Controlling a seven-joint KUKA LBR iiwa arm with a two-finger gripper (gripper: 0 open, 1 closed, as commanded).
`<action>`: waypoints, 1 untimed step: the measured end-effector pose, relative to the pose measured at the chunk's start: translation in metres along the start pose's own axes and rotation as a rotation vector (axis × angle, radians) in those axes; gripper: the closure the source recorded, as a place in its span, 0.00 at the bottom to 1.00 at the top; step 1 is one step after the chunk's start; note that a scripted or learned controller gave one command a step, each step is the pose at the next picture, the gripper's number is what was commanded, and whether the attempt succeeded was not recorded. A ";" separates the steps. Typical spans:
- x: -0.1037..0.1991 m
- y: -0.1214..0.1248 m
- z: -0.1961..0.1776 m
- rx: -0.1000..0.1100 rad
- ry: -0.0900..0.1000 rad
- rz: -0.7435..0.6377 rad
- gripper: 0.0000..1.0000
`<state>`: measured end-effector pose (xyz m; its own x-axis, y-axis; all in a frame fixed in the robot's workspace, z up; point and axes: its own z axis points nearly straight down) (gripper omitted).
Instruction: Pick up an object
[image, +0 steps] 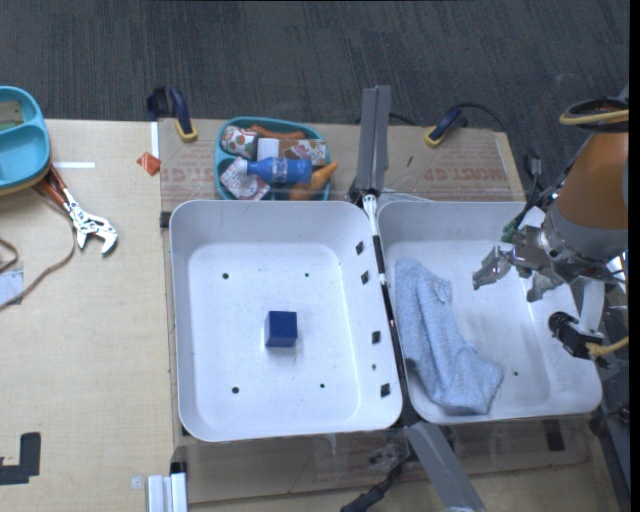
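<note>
Camera view: cloth (440, 335) lies beside the gripper (495, 268).

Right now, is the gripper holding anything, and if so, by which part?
Nothing is held. The gripper hangs over the right bin, apart from the cloth; the blue block lies in the left bin.

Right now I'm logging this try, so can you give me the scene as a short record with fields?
left bin: holds a blue block near its middle
right bin: holds a crumpled grey-blue cloth along its left side
end effector: over the right bin's right part, right of the cloth
behind bins: small blue tub of mixed items
bench far left: wrench
</note>
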<state>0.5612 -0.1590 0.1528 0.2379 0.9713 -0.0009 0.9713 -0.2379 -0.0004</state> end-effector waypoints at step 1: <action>-0.025 -0.016 -0.034 0.001 0.000 0.139 0.00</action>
<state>0.5398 -0.1792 0.1867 0.3705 0.9288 -0.0012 0.9288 -0.3705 -0.0008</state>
